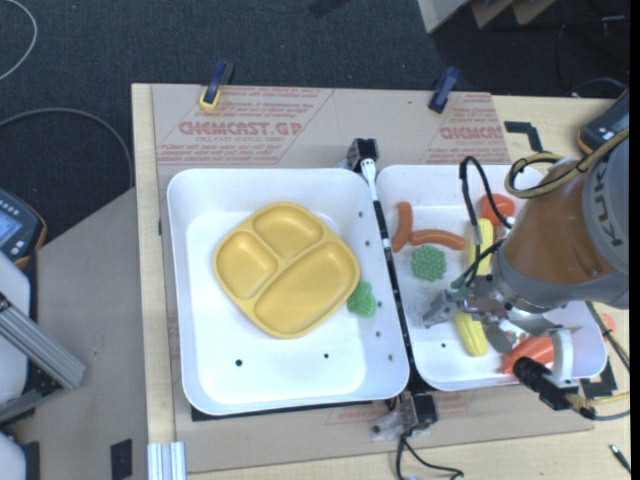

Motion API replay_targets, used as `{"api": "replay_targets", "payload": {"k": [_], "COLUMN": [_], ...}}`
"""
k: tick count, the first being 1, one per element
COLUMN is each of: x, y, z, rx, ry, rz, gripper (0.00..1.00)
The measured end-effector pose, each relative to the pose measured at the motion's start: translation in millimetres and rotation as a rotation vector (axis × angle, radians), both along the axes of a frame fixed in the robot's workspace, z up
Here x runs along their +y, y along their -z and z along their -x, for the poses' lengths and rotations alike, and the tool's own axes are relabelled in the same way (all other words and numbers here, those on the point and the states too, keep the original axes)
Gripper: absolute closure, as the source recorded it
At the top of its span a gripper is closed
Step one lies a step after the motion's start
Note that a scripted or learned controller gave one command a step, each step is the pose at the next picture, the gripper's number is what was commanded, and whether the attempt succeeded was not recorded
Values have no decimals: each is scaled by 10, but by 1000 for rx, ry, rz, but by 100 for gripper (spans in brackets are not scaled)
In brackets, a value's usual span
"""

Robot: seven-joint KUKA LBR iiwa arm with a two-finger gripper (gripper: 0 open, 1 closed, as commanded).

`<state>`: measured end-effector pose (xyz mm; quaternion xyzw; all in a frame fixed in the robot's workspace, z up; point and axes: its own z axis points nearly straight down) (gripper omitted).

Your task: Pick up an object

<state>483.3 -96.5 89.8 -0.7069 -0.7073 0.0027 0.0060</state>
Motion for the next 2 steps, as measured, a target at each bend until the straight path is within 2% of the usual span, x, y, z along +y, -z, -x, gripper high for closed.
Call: {"api": "replay_targets", "payload": {"k": [1, 2], "x": [-22, 1001], "y": [-159, -1631], "z": [-40, 25], "rx": [-15, -26], "ry": [2, -10], "rz": [5, 3], "gripper": [100, 100]}}
